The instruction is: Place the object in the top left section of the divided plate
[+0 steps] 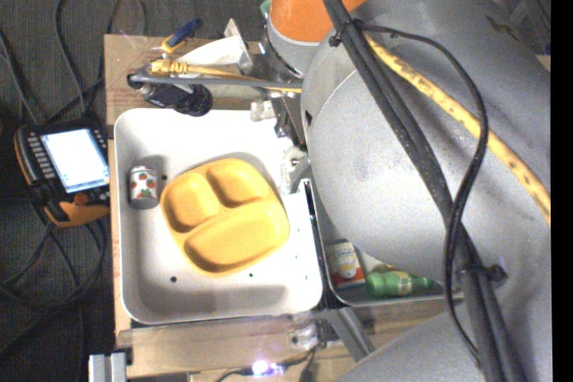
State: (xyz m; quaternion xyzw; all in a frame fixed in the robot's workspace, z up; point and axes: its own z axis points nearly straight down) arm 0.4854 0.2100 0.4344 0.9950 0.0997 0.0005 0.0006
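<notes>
A yellow divided plate (228,215) lies in the middle of the left white bin (143,295), with two small sections on its far side and one large section nearer. A small can (143,185) with a patterned label stands just left of the plate, near the bin's left wall. My gripper (292,164) hangs at the right edge of this bin, beside the plate's right rim, mostly covered by the big grey arm. Nothing lies in any section of the plate.
In the right bin (333,295), largely hidden under the arm, a green bottle (400,284) lies on its side next to a small red-labelled jar (343,262). A handheld screen unit (67,164) sits off the bench to the left.
</notes>
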